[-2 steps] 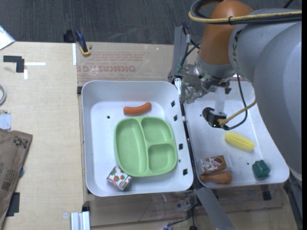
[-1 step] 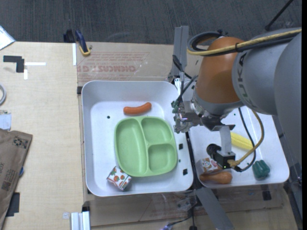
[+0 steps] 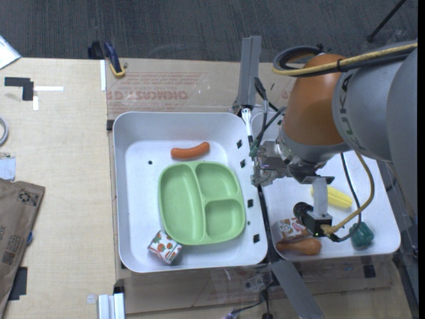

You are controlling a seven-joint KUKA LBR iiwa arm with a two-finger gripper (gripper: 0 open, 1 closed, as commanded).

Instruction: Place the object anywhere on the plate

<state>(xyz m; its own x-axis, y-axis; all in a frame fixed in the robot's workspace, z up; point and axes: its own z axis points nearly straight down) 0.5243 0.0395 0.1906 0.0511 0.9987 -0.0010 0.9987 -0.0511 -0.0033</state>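
Left bin: carton touching plate's near-left corner; plate central and flat, nothing on it, so drop not yet made; sausage just beyond far rim. Gripper low at divider between bins (wrist masks it; open or closed, cannot tell; no hold seen). Right bin: corn among loose items; which one is task object, unclear.

in the left bin the plate lies in the middle, a sausage behind it, a small carton at its front-left corner.
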